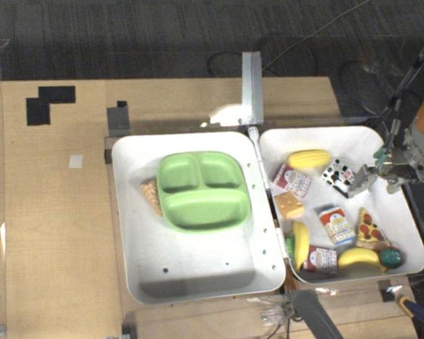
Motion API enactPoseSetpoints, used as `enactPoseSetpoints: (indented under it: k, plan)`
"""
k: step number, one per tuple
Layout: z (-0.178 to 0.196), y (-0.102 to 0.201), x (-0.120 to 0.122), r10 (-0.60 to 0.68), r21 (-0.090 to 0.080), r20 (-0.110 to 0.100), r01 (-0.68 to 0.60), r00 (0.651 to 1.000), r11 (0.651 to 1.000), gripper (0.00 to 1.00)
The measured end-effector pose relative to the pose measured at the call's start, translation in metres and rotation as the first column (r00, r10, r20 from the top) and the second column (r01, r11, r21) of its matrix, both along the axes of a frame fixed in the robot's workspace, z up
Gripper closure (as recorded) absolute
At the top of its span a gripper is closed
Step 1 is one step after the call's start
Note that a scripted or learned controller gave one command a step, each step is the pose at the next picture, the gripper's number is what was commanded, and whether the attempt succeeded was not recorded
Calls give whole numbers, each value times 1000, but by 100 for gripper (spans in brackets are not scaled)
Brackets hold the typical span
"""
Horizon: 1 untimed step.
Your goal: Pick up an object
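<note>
The right bin [411, 220] holds several small toy foods. A yellow corn-like piece [309, 158] lies at the back, with a red and white carton [294, 182] beside it. A black and white patterned block [335, 174] sits right of the carton. My gripper [361, 181] hangs over the bin's right side, just right of that block and close to it. Nothing shows as held. Nearer the front lie a second small carton [335, 224], a pizza slice [368, 227], two bananas [300, 243] [359, 258] and a red box [320, 259].
The left bin [138, 257] holds a green divided plate [201, 190] with a tan waffle-like piece [150, 197] at its left edge. A tan cheese wedge [290, 207] and a dark green piece [392, 258] also lie in the right bin. A metal post [253, 90] stands behind the bins.
</note>
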<state>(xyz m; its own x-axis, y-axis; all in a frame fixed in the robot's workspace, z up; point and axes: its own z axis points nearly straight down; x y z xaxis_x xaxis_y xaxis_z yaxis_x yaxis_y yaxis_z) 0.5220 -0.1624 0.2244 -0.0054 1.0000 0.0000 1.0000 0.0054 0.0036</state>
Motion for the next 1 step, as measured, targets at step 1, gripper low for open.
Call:
enactPoseSetpoints:
  k: [1]
  plan:
    - [25, 66, 28, 6, 0, 2, -6, 1000, 1000, 0]
